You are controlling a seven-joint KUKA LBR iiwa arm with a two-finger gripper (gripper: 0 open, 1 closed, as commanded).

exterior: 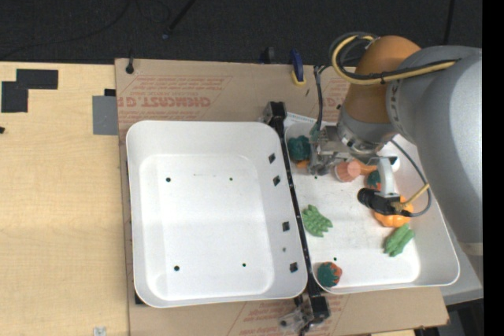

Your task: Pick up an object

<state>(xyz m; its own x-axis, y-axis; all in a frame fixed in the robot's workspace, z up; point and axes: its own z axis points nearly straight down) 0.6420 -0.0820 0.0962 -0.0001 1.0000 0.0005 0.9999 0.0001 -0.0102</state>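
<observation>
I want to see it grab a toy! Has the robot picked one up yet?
Not yet, as far as I can see. The gripper is down in the right bin, beside a teal toy and a pink piece. Whether it has gripped anything is unclear. Lifting something out is still left.

Grey arm with orange band reaching from right, tool [324, 159] lowered
</observation>
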